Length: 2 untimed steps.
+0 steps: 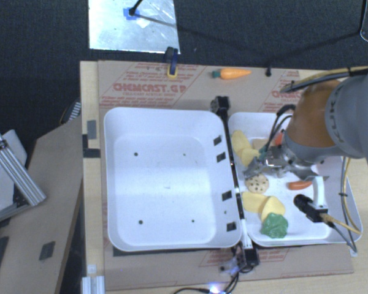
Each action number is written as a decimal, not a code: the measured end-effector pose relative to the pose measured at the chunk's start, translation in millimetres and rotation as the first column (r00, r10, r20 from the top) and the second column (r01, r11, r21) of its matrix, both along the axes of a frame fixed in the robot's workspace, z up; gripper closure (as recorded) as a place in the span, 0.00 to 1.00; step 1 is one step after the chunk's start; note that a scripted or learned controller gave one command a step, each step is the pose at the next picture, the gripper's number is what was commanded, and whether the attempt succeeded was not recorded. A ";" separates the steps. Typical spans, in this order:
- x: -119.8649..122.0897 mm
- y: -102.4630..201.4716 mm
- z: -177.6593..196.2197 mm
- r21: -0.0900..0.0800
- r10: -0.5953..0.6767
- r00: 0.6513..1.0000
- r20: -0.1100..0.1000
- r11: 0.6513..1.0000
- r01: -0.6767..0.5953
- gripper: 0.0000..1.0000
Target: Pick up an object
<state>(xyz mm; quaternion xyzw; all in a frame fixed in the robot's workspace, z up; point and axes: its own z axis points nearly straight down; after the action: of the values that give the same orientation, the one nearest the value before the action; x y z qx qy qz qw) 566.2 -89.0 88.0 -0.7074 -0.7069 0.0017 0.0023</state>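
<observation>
My gripper (pixel 256 166) is low in the right bin (pixel 331 234), reaching in from the right under the grey arm with its orange band. Its tip sits among the objects near the bin's left wall. A pale yellow piece (pixel 241 142) lies just above the tip and a brown speckled cookie (pixel 256 182) just below it. Further down are a yellow block (pixel 254 201), a yellow round piece (pixel 273 206) and a green broccoli-like piece (pixel 274 226). A red-orange item (pixel 300 184) lies to the right, partly under the arm.
The left bin (pixel 165 176) stands beside the right one, with black clips (pixel 224 158) along the wall between them. An orange carrot (pixel 231 73) and a yellow-blue clamp (pixel 172 63) lie on the cardboard behind the bins. Cables run along the right bin's edge.
</observation>
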 end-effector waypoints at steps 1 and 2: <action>21.8 3.3 -3.3 -0.001 0.005 1.000 0.009 1.000 -0.005 0.00; 81.8 -28.4 -2.0 -0.004 0.005 1.000 0.014 1.000 -0.005 0.00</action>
<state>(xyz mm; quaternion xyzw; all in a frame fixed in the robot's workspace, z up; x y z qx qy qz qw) 648.0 -117.3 86.0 -0.7057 -0.7085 -0.0020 -0.0038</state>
